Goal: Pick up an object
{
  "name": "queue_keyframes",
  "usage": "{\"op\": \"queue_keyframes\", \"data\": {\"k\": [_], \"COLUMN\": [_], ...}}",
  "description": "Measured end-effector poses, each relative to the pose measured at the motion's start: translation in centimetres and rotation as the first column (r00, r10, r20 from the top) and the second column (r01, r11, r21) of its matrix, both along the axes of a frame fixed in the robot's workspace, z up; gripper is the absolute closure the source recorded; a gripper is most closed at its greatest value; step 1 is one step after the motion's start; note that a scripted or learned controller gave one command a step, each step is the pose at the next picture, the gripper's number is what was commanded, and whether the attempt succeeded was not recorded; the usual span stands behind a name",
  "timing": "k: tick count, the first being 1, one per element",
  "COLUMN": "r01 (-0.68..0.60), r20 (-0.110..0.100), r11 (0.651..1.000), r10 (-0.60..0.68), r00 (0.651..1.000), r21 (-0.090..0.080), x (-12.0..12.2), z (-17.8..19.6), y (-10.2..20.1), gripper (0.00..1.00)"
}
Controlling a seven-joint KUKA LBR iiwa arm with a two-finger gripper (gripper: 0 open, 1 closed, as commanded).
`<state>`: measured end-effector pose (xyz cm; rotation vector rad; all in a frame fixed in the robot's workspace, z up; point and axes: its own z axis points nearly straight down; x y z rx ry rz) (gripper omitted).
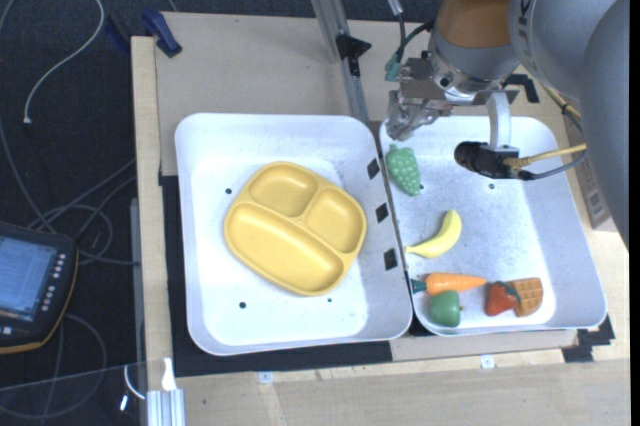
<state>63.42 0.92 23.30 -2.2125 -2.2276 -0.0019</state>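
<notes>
Two shallow white bins sit side by side on the tabletop (150,214). The left bin (200,214) holds a yellow sectioned plate (295,227), lying flat near the middle, three compartments showing.

The right bin (560,214) carries the toy food. Green grape bunch (404,168) lies at the bin's upper left, close to the dividing wall. Banana (440,235) rests near the bin's centre, curved, apart from the grapes. Along the near edge: carrot (450,282), with a green pepper (444,309) just beside and below it; a red strawberry-like piece (499,299) touching an orange waffle-patterned piece (527,295) toward the right.

The arm reaches in from the right, orange band high in view. The tool (404,119) hangs just above the grape bunch at the bin's upper left corner. Nothing seen between its fingers; whether they stand apart or together I cannot tell from this angle. A black fitting (485,158) on the wrist hangs over the upper middle of the right bin.

Off the tabletop to the left: loose cables (60,24) on dark floor and a handheld pendant (30,279) with a lit screen.
</notes>
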Motion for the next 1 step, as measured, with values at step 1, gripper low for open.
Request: {"op": "queue_keyframes", "data": {"k": [1], "r01": [0.000], "r20": [0.001], "r11": [1.000], "r10": [0.000], "r00": [1.000], "r21": [0.000], "x": [0.70], "z": [-1.01], "y": [5.69], "gripper": [1.00]}}
